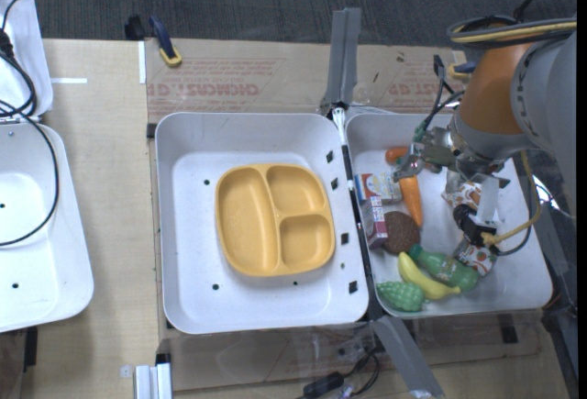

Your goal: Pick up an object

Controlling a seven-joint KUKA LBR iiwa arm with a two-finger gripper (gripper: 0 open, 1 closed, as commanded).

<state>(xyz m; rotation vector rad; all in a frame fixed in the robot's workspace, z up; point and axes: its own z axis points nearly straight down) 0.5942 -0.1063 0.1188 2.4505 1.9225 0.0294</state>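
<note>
Nearest to you, in the right bin (pixel 523 292), you see one knobbly green piece (pixel 401 296), one yellow banana (pixel 424 279) just beside it, and one green bottle (pixel 447 268) that touches the banana. A little farther lie one round brown piece (pixel 401 232) and one printed packet (pixel 375 205), side by side. Behind them is one orange carrot (pixel 412 199), the task's likely thing, lying along the bin. The gripper (pixel 404 168) is low over the far end of the carrot; you cannot tell if it is open or closed, and nothing is seen held. One small orange piece (pixel 396 153) lies just beyond it. The left bin (pixel 183 205) holds one yellow plate (pixel 275 218) with three compartments. Farthest, one clamp (pixel 165 49) lies on the cardboard.
</note>
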